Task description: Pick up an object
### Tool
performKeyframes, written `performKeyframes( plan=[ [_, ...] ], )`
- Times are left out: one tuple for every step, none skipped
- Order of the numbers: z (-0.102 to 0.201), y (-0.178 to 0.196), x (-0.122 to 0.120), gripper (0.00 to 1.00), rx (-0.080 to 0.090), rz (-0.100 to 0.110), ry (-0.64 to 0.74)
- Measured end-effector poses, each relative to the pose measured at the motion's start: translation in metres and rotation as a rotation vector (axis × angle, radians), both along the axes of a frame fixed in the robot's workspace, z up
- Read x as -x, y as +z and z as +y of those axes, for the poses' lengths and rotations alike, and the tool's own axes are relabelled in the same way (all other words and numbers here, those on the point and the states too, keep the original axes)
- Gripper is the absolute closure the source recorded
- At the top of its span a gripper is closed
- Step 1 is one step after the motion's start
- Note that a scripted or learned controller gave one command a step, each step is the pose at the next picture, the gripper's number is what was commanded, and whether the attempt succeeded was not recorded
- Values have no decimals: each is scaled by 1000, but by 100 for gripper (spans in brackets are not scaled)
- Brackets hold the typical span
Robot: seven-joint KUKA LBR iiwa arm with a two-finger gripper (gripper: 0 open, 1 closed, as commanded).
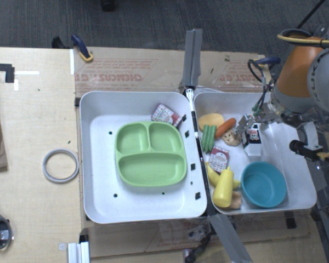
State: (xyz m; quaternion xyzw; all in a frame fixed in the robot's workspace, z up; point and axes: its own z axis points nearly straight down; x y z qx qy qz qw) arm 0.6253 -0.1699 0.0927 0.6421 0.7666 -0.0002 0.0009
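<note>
Crowding gripper (247,126): carrot (226,126), possibly cookie (231,138).

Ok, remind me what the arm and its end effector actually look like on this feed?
The arm is grey, rounded metal with a broad orange band above the wrist. Dark cables loop around that band and run down beside it. The end effector is a small metallic, silver-grey assembly with dark parts and a white label-like patch.

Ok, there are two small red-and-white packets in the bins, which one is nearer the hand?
The packet in the right bin, beside the green beans. The other packet lies in the left bin, above the green tray, farther from the hand.
</note>
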Motion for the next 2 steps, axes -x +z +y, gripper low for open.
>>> performKeyframes(
  plan=[
    [0,11,-1,100,2,-4,2],
    [86,110,-29,100,0,1,-133]
  ],
)
